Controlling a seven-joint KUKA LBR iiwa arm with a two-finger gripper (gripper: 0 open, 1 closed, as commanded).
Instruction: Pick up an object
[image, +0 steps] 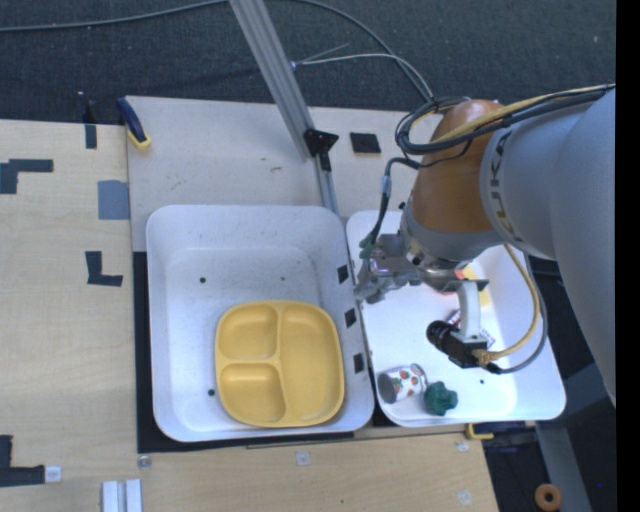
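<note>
the arm (520, 170) is reaching in from the right and hanging over the right bin (530, 400), its orange band sitting above the wrist. the gripper (378, 275) is hovering at that bin's left rim, close to the wall shared with the left bin (180, 300). whether its jaws are apart or together, i cannot tell; nothing is showing between them. a small white cup (402, 383) with red and green marks is lying on its side near the right bin's front edge, and a green toy (440, 399) is lying just beside it, to its right. both are sitting in front of the gripper, apart from it. a yellow tray (279, 362) with three compartments is lying flat in the left bin, toward its front right corner.
</note>
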